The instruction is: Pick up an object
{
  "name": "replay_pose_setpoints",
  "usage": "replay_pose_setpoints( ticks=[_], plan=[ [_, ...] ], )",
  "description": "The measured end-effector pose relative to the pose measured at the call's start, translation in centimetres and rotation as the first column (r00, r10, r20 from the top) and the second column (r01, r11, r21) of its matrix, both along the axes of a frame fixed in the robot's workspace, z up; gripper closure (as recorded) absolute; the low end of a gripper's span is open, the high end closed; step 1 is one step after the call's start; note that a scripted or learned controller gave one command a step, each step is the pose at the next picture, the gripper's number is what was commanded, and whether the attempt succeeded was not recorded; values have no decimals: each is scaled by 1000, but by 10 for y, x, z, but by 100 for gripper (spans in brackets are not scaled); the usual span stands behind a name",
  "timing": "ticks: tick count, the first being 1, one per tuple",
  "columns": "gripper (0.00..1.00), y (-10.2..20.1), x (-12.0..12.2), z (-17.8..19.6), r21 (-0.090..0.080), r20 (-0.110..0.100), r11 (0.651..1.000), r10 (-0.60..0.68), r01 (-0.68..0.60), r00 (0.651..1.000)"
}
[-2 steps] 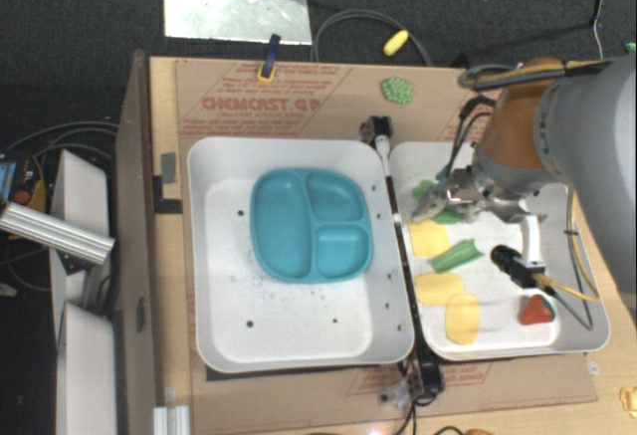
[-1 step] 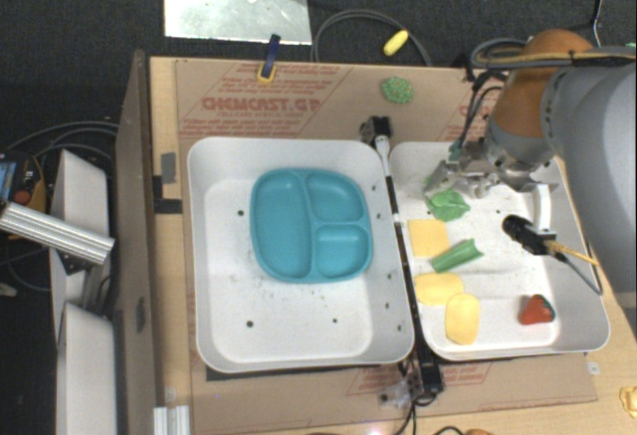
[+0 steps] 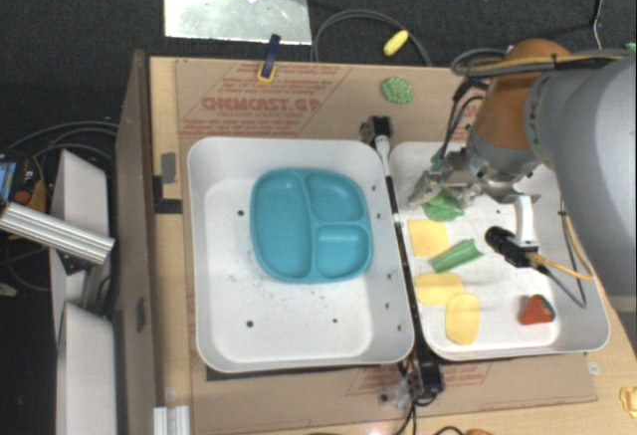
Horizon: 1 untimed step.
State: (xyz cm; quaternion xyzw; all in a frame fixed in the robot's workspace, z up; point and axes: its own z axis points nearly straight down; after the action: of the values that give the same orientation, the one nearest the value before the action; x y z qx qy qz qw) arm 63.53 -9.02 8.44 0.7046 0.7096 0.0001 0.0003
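Note:
My gripper [image 3: 445, 186] hangs low over the far left part of the right bin [image 3: 587, 324]. Directly under it lies a green piece [image 3: 444, 208], touching or almost touching the gripper tip. Nearer the camera in the same bin are a yellow slab [image 3: 428, 238], a green stick [image 3: 454, 256], a flat yellow piece [image 3: 438, 289] and a yellow oval [image 3: 462, 318]. A red strawberry [image 3: 535, 310] sits at the bin's front right. The grey arm with its orange band [image 3: 518, 95] comes in from the right.
The left bin [image 3: 214, 324] holds a blue divided plate [image 3: 309, 224]. Behind the bins, a green round thing [image 3: 397, 90] and a yellow thing [image 3: 396, 43] lie on the bench. The divider between the bins [image 3: 398, 244] runs just left of the gripper.

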Motion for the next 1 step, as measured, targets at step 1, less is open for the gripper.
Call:
replay_pose_setpoints(
  ticks=[1],
  plan=[
    [0, -21, 8, 1, -1, 3, 1000, -7, 7, 1000]
  ],
)
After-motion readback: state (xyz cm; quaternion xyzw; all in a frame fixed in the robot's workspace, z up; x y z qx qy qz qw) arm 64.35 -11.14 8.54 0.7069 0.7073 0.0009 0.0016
